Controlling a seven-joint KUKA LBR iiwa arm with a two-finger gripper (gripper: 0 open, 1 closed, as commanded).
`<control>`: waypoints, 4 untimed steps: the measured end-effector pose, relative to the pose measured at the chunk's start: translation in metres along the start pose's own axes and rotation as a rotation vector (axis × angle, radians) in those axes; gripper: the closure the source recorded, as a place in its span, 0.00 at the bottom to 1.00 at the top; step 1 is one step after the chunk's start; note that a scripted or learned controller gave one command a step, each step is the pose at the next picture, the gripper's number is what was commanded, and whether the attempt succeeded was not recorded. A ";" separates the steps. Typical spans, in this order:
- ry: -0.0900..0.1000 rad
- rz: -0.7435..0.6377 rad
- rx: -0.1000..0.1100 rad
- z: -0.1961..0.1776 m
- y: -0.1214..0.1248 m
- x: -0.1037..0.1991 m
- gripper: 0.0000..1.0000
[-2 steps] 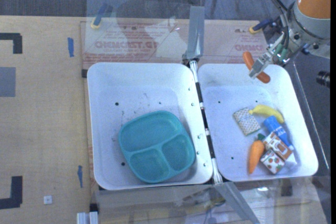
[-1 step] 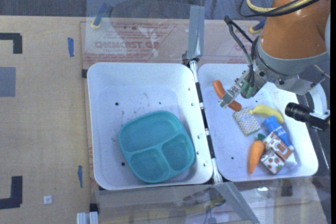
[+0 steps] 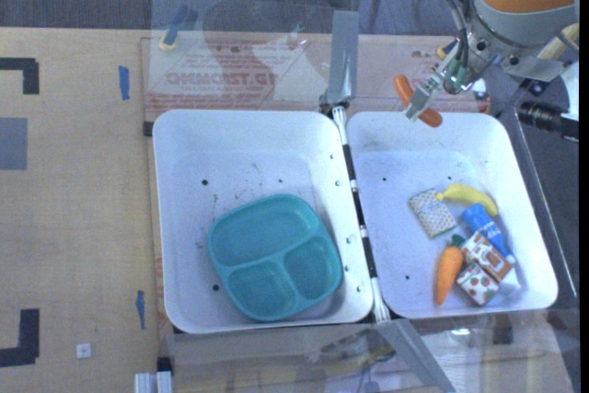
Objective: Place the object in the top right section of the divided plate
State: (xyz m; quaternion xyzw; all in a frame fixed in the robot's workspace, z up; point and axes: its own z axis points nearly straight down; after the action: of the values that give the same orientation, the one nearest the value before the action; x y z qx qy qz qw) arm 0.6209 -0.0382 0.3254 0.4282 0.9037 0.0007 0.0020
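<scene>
Judging by how things lie, not much of the job can be called done yet. The teal divided plastic plate (image 3: 275,256) is seen sitting in the left shallow white bin (image 3: 175,143), tilted a bit, with all three sections bare, so nothing has been delivered to the top right one.

The two-finger gripper (image 3: 431,101) is parked high over the back rim of the right white bin (image 3: 534,198), and a small orange sausage-shaped piece (image 3: 415,100) is seen right at its fingertips. It looks like it's pinched between the fingers, jaws closed down on it, though the tips are tiny here so that's called with some caution.

If that's the object, what's left is the whole carry: across the metal divider (image 3: 350,189) between the bins, down over the plate, release.

The leftover toys are bunched at the right bin's near right side: yellow banana (image 3: 467,195), orange carrot (image 3: 448,272), blue bottle (image 3: 483,225), a checkered pouch (image 3: 431,212) and two little cartons (image 3: 486,269). They're well apart from the travel path. Plenty of open floor is left around the plate, but the bin's near rim is close beside it.
</scene>
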 end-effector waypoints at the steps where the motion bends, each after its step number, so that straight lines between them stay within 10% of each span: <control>1: 0.002 -0.251 0.001 0.067 0.016 0.067 1.00; 2: -0.002 -0.230 -0.002 -0.098 0.004 0.022 1.00; 4: 0.003 -0.391 0.001 -0.006 0.101 0.245 1.00</control>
State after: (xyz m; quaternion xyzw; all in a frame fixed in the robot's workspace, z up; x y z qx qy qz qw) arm 0.5434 0.2155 0.3311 0.2447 0.9696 0.0007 0.0006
